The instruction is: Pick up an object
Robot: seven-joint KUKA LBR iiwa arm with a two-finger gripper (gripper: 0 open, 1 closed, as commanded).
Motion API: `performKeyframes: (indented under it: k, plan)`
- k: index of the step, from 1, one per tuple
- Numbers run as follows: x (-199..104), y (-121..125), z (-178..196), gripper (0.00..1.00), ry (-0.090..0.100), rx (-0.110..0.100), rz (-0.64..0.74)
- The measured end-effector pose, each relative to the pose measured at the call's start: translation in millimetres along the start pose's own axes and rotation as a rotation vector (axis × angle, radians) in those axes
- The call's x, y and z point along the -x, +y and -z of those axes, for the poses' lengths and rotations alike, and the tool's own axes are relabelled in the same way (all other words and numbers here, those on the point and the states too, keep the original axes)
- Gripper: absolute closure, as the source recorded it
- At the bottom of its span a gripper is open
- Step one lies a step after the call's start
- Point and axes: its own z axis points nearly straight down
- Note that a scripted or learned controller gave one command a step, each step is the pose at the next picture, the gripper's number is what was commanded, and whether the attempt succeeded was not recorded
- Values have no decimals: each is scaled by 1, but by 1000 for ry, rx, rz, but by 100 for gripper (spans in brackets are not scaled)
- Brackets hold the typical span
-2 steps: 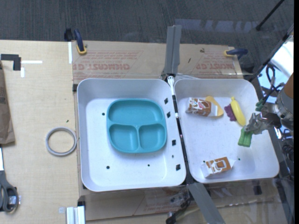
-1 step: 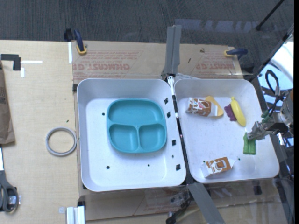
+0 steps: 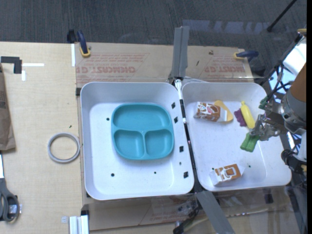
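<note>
A green object (image 3: 249, 142) is sitting at the right side of the right bin (image 3: 273, 179), tilted, its upper end meeting the tips of the end effector (image 3: 258, 133). The end effector is reaching in from the frame's right edge, and its fingers appear to be closing around the top of that green piece, though whether they are truly pinching it is hard to tell.

Just above it, toward the upper right of the frame, a yellow banana-shaped toy (image 3: 247, 114) is lying beside a small purple piece (image 3: 239, 117). Left of those, a brown-and-white carton (image 3: 208, 111) is resting against a yellow wedge (image 3: 223, 109). A second, similar carton (image 3: 226, 173) is lying near the bin's lower edge.

The left bin (image 3: 95, 169) is holding a teal divided plate (image 3: 143, 131). On the desk (image 3: 39, 189) at the frame's left, a roll of tape (image 3: 64, 147) is lying, with scissors (image 3: 9, 204) at the lower left corner.
</note>
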Motion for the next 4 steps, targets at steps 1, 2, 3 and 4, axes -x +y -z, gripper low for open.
performKeyframes:
  k: [1, 2, 3, 4]
  plan:
    - [-16, -21, 8, 100, 0, -3, -130]
    - [-16, -21, 8, 0, -1, -3, -130]
    - [-30, 91, 53, 0, -2, -2, -281]
    - [-5, 129, 17, 0, -2, -3, -705]
